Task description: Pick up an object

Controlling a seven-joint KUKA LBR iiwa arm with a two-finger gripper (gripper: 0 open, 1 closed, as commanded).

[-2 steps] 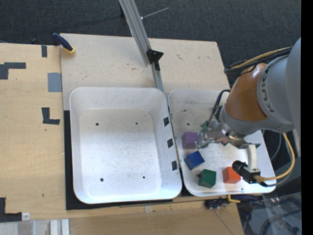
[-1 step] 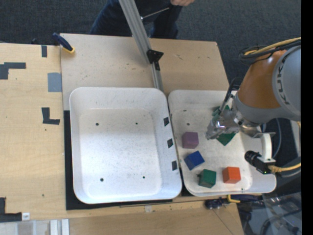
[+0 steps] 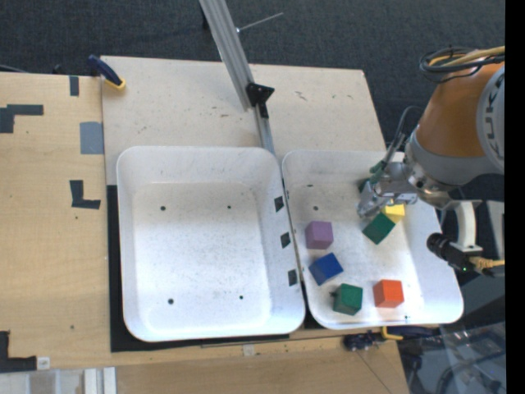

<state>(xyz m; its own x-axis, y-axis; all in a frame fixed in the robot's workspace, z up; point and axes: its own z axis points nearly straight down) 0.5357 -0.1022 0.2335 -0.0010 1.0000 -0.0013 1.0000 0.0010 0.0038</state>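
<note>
Claw sits low in the right bin, upper part, right over a tilted green block w/ a yellow block just beside it. Can't tell if it's clenched or released. Purple block, blue block, dark green block & orange block lie apart nearer the front. Left bin alongside.

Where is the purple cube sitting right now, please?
The purple cube lies in the right bin, near its left wall, just above the blue cube.
</note>
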